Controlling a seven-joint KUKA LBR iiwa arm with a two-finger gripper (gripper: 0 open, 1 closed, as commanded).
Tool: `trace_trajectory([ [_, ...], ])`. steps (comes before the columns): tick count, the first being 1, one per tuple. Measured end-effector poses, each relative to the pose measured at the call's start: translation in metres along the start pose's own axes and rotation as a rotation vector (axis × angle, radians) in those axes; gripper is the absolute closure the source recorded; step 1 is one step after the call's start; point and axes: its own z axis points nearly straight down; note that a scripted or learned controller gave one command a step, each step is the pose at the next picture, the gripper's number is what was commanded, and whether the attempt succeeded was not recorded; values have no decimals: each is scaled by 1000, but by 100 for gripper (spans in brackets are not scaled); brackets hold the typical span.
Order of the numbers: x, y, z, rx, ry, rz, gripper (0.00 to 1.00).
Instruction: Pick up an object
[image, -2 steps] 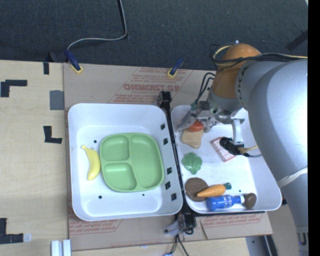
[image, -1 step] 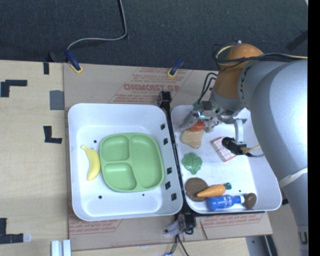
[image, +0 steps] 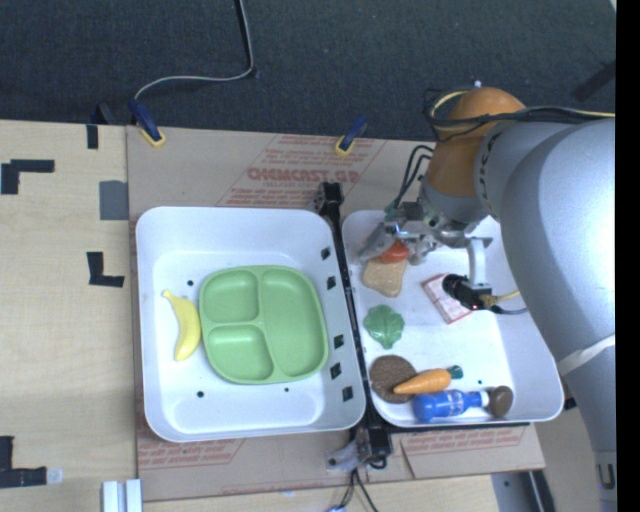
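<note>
The gripper (image: 398, 243), its spread impossible to tell from above, hangs over the right bin (image: 520, 350) just above the tan bread slice (image: 383, 277), which a good grasp should straddle squarely before closing and lifting straight up.

I read this as a robotics lab: cardboard-lined bench (image: 270, 170) clamped at twelve o'clock, black tape marks (image: 25, 175) at nine.
</note>
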Motion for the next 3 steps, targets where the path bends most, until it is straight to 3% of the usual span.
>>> trace_trajectory([
  [3, 3, 0, 0, 0, 0, 0, 0],
])
